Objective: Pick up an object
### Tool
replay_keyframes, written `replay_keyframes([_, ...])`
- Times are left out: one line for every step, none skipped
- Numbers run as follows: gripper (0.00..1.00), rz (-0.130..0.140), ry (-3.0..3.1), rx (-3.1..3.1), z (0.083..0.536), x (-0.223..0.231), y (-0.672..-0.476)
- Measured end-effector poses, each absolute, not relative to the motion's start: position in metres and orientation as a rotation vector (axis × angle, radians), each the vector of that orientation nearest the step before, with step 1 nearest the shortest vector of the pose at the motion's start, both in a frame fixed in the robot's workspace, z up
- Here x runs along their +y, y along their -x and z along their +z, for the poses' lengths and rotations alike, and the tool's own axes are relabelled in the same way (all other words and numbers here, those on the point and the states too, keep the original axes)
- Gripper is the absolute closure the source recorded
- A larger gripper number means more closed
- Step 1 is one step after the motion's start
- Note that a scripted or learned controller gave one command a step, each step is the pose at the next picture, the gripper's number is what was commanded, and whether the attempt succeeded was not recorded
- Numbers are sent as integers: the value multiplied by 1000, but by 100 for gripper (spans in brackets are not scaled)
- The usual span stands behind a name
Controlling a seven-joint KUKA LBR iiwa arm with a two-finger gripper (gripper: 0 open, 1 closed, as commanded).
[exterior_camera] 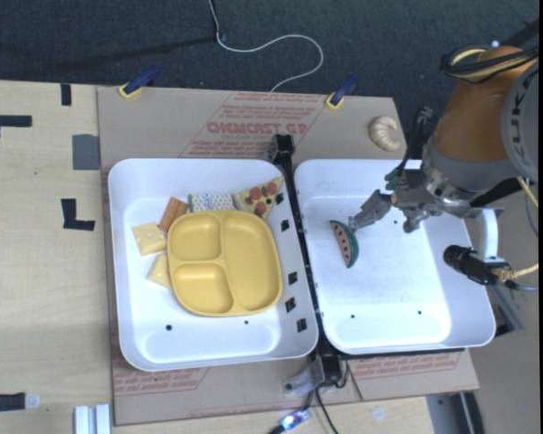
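Observation:
A small watermelon-slice toy, red with a green rind, lies in the left part of the right white bin. My gripper hangs over this bin just right of the slice. It is open, with its left fingertip close above the slice's upper end, and nothing sits between the fingers. The grey arm with its orange band reaches in from the upper right.
The left bin holds a yellow divided plate, with a pizza-slice toy, a brown piece and yellow crackers around it. A beige lump rests on the cardboard behind the right bin.

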State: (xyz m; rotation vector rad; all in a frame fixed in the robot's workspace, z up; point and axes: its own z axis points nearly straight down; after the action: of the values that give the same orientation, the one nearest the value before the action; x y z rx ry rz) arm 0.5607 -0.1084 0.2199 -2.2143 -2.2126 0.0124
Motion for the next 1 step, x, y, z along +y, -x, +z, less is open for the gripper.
replay_keyframes([0,1,2217,-2222,226,-108,-563])
